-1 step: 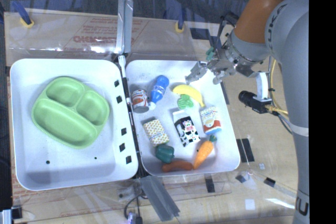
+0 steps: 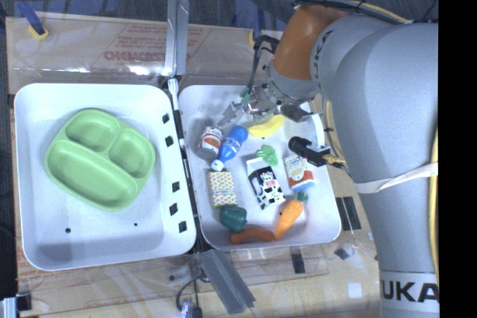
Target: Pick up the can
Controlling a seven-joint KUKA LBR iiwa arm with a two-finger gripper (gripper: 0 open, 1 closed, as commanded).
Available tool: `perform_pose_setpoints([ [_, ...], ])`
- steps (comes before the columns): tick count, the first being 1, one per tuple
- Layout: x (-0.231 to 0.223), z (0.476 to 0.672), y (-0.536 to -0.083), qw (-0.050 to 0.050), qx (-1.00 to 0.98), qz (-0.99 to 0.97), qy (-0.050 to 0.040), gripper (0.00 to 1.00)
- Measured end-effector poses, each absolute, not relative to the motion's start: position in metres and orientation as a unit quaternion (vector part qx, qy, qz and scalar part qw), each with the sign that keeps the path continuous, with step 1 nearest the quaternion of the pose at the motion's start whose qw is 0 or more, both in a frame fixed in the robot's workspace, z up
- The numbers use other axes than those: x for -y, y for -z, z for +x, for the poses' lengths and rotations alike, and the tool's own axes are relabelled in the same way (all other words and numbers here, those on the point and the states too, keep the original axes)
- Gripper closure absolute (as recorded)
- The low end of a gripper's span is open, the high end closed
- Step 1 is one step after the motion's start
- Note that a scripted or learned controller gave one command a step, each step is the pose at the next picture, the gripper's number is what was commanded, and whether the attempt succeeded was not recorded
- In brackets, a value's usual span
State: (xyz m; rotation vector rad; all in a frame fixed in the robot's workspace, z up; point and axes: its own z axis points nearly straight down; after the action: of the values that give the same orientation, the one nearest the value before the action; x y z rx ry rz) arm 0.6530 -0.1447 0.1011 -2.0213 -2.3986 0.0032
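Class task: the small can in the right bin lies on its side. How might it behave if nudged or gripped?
The can lies tipped over, so a nudge would probably roll it. Its round, likely rigid body may slip between fingers. The blue bottle lies close beside it and might block clean access.

One fixed camera looks down at a slant (from above) on both bins (image 2: pixel 97 249), arm (image 2: pixel 373 86) entering right.

arm: grey, enters from right, bent downward | orange band above wrist | pincer (image 2: pixel 240 109): lowered, pointing left
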Motion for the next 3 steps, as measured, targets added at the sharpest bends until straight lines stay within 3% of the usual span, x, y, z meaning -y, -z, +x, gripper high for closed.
perform_pose_setpoints([
  [1, 0.098, 0.651, -0.089, 0.004, 0.858, -0.514, -0.0015, 0.0],
  [2, 0.099, 0.656, -0.089, 0.002, 0.843, -0.538, -0.0009, 0.0],
  [3, 0.12, 0.656, -0.089, 0.002, 0.718, -0.696, -0.0017, 0.0],
])
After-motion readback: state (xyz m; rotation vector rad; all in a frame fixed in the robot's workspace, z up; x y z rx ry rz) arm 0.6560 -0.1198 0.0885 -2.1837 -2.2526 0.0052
